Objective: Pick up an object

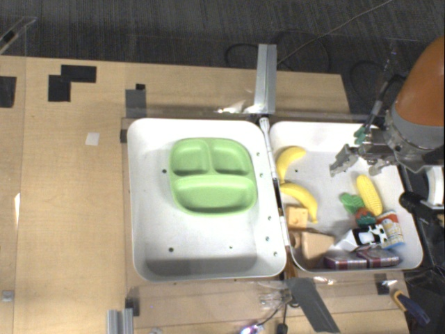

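My gripper [357, 164] hangs over the back of the right bin [321, 139], open, with nothing between its fingers. Just below it lies a yellow corn cob [368, 193] with green leaves [351, 202]. Two bananas lie at the bin's left side, one [290, 160] at the back and one [300, 199] nearer the middle. A small tan cracker [297, 218] and a brown block [313, 243] sit in front of them. A small bottle with a black and white label [379, 234] and a dark flat packet [361, 259] lie at the front right.
The left bin [149, 221] holds a green divided plate [212, 174]. A metal post [266, 78] stands behind the wall between the bins. The arm's orange band [424, 89] looms over the right bin's back right corner.
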`<action>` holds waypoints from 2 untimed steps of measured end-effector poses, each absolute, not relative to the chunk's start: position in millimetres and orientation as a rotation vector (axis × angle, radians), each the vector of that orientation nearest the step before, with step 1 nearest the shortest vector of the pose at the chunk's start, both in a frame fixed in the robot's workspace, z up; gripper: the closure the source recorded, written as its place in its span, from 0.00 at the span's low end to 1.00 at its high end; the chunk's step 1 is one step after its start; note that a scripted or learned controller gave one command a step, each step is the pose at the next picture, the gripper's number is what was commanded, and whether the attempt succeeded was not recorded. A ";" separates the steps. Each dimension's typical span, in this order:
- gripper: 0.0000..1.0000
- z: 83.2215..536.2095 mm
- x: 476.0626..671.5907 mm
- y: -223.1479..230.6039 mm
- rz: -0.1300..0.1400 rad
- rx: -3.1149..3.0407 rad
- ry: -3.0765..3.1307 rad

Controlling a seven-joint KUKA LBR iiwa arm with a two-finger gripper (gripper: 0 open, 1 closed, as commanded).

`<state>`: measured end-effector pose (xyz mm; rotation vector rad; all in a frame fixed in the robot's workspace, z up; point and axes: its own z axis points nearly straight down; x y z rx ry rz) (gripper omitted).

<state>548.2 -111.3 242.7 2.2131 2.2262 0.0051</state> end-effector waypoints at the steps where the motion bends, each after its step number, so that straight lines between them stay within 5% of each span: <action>1: 0.00 102.8 590.7 -91.6 0.003 2.199 2.243; 2: 0.00 91.4 527.4 -91.2 0.019 2.013 2.392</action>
